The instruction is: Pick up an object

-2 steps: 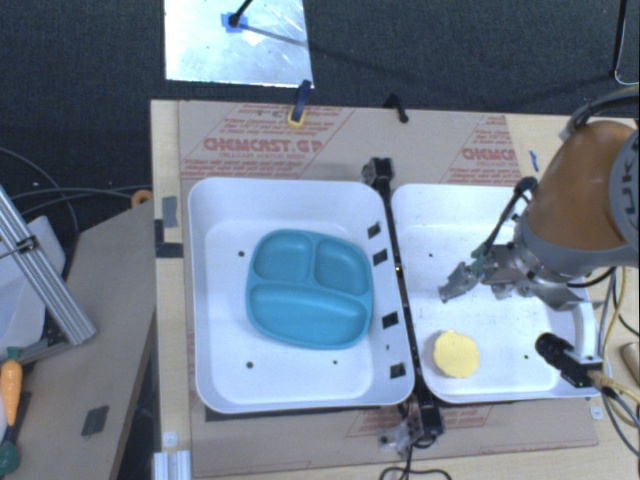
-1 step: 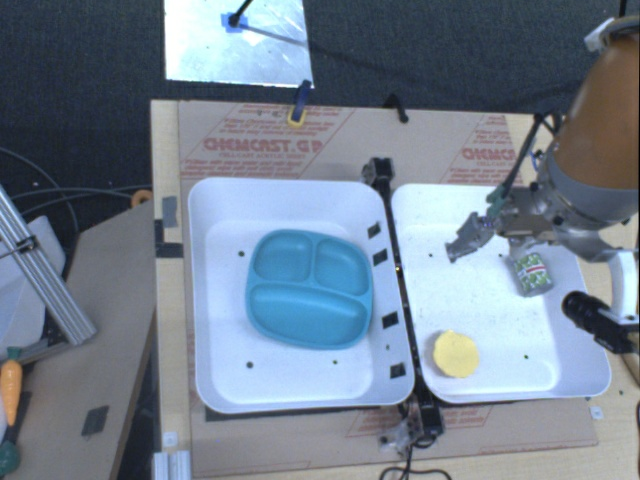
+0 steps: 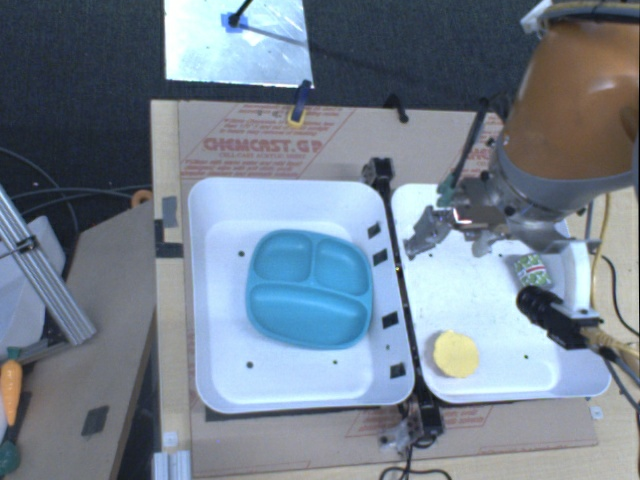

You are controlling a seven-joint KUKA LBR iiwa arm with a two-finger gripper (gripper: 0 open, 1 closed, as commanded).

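So far nothing is lifted. My jaws (image 3: 425, 233) hang over the right bin (image 3: 430, 348), near its wall beside the left bin (image 3: 215, 298), and hold nothing; open or closed, I cannot tell. The yellow disc (image 3: 455, 354) lies nearer the front, untouched. Grasping remains.

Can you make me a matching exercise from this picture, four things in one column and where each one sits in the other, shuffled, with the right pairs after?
Things:
1. blue divided plate
2. yellow round object
3. claw
4. green and white packet

Places:
A. near the front of the right bin
B. over the right bin's back left part
C. middle of the left bin
D. right side of the right bin, just below the arm

Pairs: 1-C, 2-A, 3-B, 4-D
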